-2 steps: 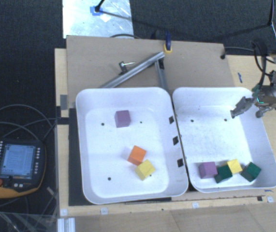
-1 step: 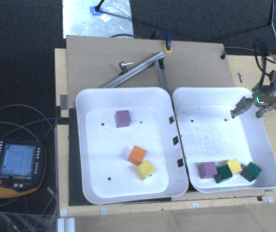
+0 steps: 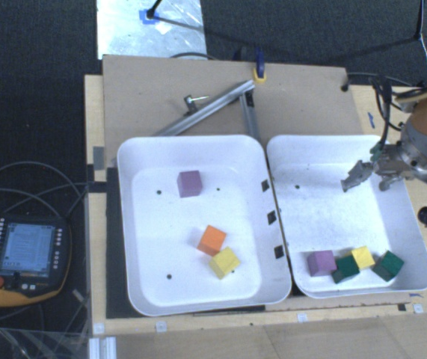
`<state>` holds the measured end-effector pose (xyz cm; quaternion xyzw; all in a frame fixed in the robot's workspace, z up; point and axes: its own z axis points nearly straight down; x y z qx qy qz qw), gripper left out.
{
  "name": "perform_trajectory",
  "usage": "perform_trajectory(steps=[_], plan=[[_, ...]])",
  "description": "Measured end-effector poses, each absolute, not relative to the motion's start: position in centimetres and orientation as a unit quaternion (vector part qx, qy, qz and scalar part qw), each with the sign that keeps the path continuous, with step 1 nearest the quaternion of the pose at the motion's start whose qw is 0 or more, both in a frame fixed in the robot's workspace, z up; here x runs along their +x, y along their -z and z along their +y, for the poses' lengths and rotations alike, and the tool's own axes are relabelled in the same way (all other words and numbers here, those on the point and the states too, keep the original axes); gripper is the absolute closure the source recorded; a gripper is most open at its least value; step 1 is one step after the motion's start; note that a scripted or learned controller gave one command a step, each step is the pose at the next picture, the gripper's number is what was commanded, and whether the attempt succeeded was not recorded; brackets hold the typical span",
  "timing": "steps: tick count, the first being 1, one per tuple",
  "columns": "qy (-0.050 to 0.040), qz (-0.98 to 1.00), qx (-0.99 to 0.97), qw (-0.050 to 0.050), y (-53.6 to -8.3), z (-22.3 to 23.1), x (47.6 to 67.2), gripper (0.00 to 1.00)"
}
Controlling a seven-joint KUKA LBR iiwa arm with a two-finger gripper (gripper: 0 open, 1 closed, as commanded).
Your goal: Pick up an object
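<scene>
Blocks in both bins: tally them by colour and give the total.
Purple: 2
Orange: 1
Yellow: 2
Green: 2
Total: 7

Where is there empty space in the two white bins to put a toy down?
Left bin: bare along its left side, beside the purple cube and orange cube. Right bin: bare middle, below the end effector. Crowded: its near edge, where four cubes cluster.
</scene>
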<state>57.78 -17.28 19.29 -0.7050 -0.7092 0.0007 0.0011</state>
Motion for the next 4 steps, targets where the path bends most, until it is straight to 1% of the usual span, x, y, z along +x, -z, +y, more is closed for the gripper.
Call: perform_trajectory(steps=[1, 2, 3, 4], plan=[[-0.0012, -0.708, -0.706, 0.002, -13.2, -17.2, 57.2, 0.00], [-0.0007, -0.708, -0.706, 0.001, -8.8, -17.2, 57.1, 0.00], [0.0012, -0.709, -0.705, -0.002, -10.2, -17.3, 57.3, 1.00], [0.0017, -0.709, -0.706, -0.003, -16.2, -17.1, 56.7, 1.00]])
